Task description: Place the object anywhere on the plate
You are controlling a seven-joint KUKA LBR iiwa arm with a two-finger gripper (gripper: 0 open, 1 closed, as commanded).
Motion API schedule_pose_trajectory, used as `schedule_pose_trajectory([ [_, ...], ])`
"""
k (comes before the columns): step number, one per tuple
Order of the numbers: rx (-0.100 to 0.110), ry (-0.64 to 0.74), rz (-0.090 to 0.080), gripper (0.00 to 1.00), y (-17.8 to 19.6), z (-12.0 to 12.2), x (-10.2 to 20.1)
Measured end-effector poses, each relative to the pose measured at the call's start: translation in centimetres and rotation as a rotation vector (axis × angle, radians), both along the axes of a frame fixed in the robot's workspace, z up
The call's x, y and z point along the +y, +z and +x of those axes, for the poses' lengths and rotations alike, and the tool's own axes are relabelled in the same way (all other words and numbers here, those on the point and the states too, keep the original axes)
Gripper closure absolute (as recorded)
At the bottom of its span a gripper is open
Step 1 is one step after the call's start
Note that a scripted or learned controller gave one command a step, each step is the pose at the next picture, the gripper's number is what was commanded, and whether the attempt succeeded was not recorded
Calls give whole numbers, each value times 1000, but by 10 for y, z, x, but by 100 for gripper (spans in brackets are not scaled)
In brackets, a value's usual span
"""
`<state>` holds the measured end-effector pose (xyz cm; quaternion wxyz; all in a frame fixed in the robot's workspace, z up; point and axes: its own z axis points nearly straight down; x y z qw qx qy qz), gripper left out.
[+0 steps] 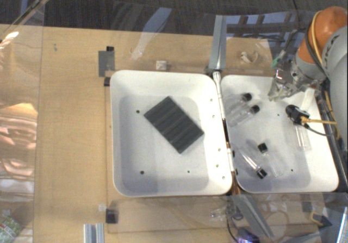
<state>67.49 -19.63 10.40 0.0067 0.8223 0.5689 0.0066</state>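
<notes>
Bright, even overhead light. Whites of both bins (163, 81) near blown out, little surface detail. Soft short shadows under bin rims and inside left bin's lower wall. Strong glare patch on clear sheet at left (19, 122), warm orange reflections, streaks along top edge. Worktop (70, 73) evenly lit. Clear tubes in right bin (283, 128) faint, hard to separate from white. Overall softness, slight blur; floor at top dim.

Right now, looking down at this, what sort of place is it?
Probably a robotics lab test bench: a robot arm reaches over two white bins, one holding a dark ribbed plate, the other small clear vials.
</notes>
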Motion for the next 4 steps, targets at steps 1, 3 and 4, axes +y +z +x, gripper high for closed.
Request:
schedule_pose_trajectory([
  [1,-3,5,-1,100,12,1,1],
  [3,4,13,2,100,-12,-2,-3],
  [4,-1,16,1,100,0,0,-2],
])
